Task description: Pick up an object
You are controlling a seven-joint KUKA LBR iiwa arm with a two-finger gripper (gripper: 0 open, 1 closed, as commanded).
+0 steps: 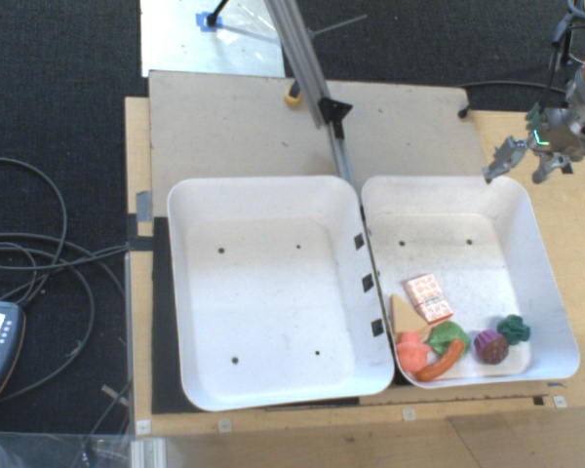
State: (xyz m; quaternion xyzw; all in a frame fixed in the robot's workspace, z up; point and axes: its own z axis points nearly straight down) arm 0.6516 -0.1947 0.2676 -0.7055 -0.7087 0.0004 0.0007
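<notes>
two white bins (263, 203) of smooth, slightly glossy plastic are seen on a matt wooden bench (487, 437). a matt grey board (224, 125) and a brushed metal pole (297, 37) are seen behind them.

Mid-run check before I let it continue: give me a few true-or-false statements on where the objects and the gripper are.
1. All the small objects lie in the right bin. True.
2. The gripper holds the patterned box. False: it is up by the right bin's far right corner, apart from the box, with nothing between its jaws.
3. The purple object lies next to the dark green object. True.
4. The objects are bunched at the bin's far edge. False: they sit at its near edge.
5. The orange carrot-like piece lies in the left bin. False: it lies in the right bin.
</notes>
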